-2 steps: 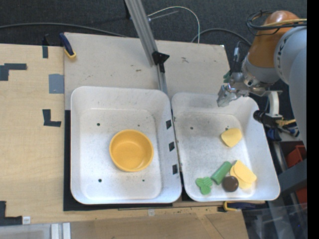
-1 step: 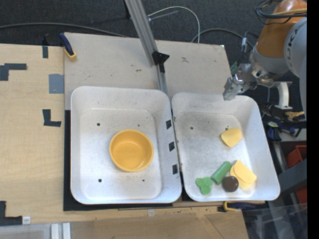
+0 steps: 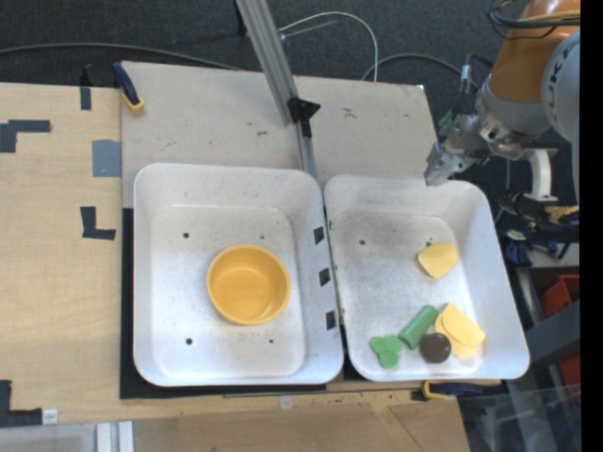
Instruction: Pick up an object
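Observation:
A yellow bowl (image 3: 248, 283) sits upright in the middle of the left bin (image 3: 151, 252). The right bin (image 3: 377, 224) holds a yellow wedge (image 3: 437, 259) near its right wall. At its near right corner lie a green cylinder (image 3: 417, 327), a small green leafy piece (image 3: 384, 349), a brown ball (image 3: 434, 347) and a yellow block (image 3: 461, 329), all close together. My gripper (image 3: 443, 165) hangs over the far right rim of the right bin, well away from every object, with nothing seen in it.
A slanted grey metal post (image 3: 273, 50) rises from the bench behind the seam between the bins. Cables run across the dark floor at the back. A yellow-handled clamp (image 3: 127, 88) sits at the board's far left corner.

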You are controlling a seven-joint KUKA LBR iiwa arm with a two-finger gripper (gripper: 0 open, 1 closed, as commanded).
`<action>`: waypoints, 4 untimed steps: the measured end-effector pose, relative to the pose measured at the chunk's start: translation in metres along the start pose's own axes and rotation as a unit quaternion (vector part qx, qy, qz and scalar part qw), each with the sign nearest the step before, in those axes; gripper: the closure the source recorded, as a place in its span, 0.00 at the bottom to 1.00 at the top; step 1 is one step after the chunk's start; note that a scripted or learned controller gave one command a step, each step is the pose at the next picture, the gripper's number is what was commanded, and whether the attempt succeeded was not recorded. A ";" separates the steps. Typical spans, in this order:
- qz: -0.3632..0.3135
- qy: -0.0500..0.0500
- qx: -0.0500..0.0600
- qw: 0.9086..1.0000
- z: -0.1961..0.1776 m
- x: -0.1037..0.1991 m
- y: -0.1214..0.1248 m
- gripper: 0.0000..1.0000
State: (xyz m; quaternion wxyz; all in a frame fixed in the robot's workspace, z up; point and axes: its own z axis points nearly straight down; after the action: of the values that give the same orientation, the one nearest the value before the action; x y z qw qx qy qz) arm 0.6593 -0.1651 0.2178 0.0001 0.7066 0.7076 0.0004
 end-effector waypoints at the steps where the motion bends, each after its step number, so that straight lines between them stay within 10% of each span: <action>1: -0.001 0.000 0.001 1.000 0.000 0.036 -0.024 1.00; 4: -0.003 0.001 0.002 1.000 -0.024 0.179 -0.096 1.00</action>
State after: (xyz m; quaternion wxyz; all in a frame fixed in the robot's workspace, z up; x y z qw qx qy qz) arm 0.5630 0.0137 0.2416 -0.0020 0.7044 0.7098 -0.0003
